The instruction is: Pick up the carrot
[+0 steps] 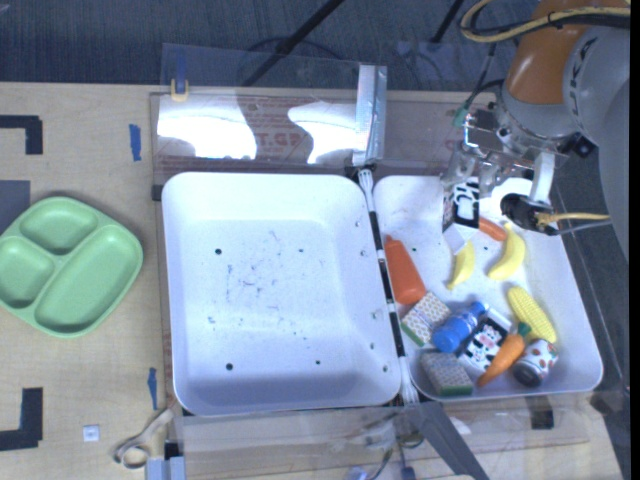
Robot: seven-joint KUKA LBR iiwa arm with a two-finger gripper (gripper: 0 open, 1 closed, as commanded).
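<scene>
The carrot (503,356) lies low in the right bin (585,363); the pincer (465,206) hovers above, its opening unclear.

At the left edge of your frame sits a green divided plate (66,265) on the wooden bench (80,148). Centre frame you have a white bin (270,288). In the right bin (580,368), two bananas (508,255), a corn cob (531,313), a blue bottle (459,330) and a sponge (446,374)
</scene>
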